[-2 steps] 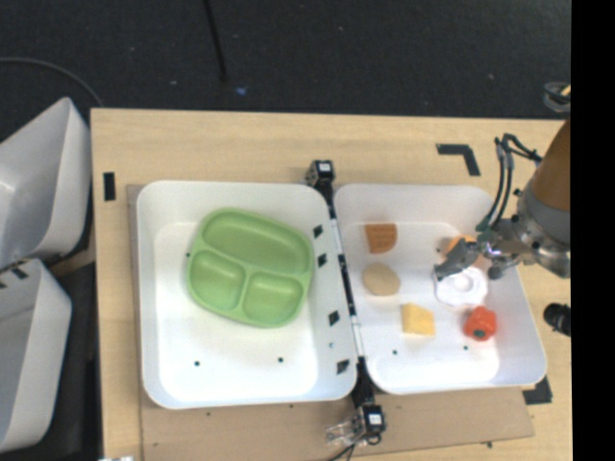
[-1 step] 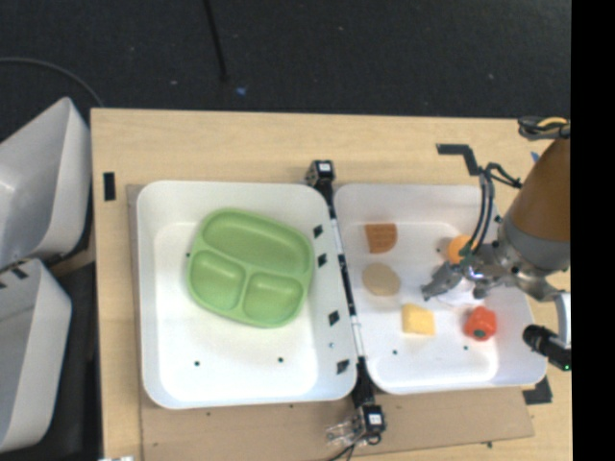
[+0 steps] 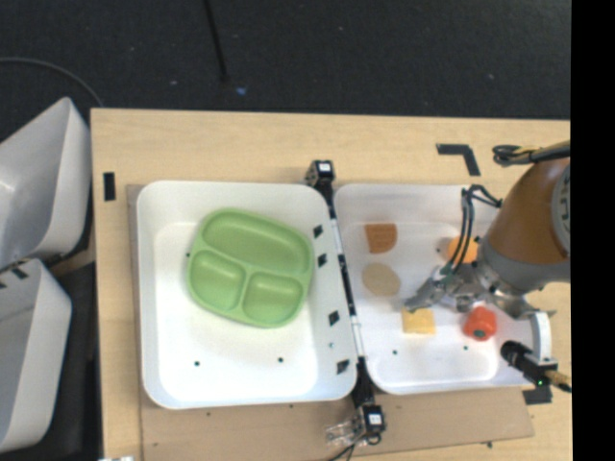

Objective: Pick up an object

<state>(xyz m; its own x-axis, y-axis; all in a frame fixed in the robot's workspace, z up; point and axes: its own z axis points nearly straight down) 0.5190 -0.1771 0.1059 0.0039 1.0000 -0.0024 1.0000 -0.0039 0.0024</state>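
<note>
A dark floor surrounds the pale wooden bench [image 3: 240, 142] you are looking down on from the camera view, and on it two shallow white bins sit side by side, their inner rims meeting along a line of black clips. The left bin [image 3: 168, 353] holds one thing, a green divided plate [image 3: 250, 269] with three compartments, lying in its upper middle with bare white floor below it and to its left. The right bin [image 3: 423, 377] is the busy one for you: count four loose pieces there, namely one brown square piece [image 3: 381, 237] near the upper left, one tan round piece [image 3: 381, 279] just below it, one yellow block [image 3: 418, 323] lower and toward the middle, and one red-orange object [image 3: 479, 325] to the right of the block. A small orange-yellow bit near the cables at the bin's right side is too hidden for you to name. The arm [image 3: 533, 229] comes in from the right and covers the bin's right part, and its gripper [image 3: 423, 299] sits low over the bin floor, just above the yellow block and right of the tan round piece. You cannot tell whether the pincer is apart or together, and nothing is visibly caught in it. Open floor lies along the right bin's bottom edge and its upper middle. Two white containers [image 3: 38, 190] stand off the bench at the far left.
</note>
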